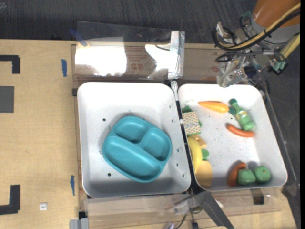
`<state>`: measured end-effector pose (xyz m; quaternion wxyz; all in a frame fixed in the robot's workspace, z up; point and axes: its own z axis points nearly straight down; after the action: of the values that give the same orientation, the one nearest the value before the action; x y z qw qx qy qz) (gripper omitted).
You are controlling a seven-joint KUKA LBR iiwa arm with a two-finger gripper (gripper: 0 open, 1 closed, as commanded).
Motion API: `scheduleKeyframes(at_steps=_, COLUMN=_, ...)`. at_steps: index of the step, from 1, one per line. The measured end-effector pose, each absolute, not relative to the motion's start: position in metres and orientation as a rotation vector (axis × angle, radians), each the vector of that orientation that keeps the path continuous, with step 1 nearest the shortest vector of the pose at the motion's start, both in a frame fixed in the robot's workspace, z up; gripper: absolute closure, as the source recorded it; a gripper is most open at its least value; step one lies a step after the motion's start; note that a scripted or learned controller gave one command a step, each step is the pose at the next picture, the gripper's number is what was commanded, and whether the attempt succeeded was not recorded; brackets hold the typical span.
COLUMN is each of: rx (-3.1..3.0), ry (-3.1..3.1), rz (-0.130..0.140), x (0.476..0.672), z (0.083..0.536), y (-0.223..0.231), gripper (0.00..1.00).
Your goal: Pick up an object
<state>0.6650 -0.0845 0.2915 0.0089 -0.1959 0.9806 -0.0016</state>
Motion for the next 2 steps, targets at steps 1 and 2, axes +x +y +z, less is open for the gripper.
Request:
scheduleKeyframes(at_steps=1, rx=-0.821, ry=3.028, rz=0.002, x=0.668, z=0.244, y=-0.037, gripper=1.0)
scheduleKeyframes(at_steps=2, rx=-0.551, ry=3.076, rz=-0.004, x=0.658, z=0.337, y=-0.048, gripper=1.0)
